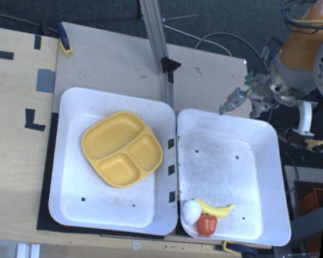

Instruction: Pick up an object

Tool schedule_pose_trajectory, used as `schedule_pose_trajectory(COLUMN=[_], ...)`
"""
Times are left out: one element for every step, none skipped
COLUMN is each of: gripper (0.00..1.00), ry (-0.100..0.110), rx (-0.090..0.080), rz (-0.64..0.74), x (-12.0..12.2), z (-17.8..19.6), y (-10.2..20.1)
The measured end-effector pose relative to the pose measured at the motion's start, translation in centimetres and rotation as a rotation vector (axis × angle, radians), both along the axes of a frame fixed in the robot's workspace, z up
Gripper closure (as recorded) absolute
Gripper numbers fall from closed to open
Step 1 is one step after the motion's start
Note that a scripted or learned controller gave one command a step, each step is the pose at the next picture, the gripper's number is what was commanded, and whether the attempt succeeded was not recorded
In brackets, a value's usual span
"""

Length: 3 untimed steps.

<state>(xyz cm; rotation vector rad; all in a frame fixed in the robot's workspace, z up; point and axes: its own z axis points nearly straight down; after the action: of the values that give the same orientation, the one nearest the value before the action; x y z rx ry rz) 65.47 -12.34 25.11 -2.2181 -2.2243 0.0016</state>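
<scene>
Three small objects lie together in the front left corner of the right bin (262, 168): a yellow banana (217, 209), a white egg-shaped ball (191, 211) and a small red fruit (207, 224). My gripper (244, 105) hangs above the far rim of the right bin, well away from these objects. Its two fingers (230, 104) stand apart, open, with nothing between them. The grey arm with its orange band (309, 39) reaches in from the upper right.
A yellow three-compartment plate (122, 148) lies in the left bin (69, 160). A slanted metal pole (157, 30) runs down to the bins' shared far corner. Cables (220, 42) lie on the bench behind the right bin.
</scene>
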Motion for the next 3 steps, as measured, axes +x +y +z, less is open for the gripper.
schedule_pose_trajectory(gripper=[0.0, 0.0, 0.0], ry=[0.0, 0.004, 0.007], rx=[0.0, -0.001, 0.0], rz=[0.0, -0.001, -0.001], x=[0.0, -0.2, -1.1], z=[0.0, -4.4, -10.5], y=[0.0, -0.4, -0.1])
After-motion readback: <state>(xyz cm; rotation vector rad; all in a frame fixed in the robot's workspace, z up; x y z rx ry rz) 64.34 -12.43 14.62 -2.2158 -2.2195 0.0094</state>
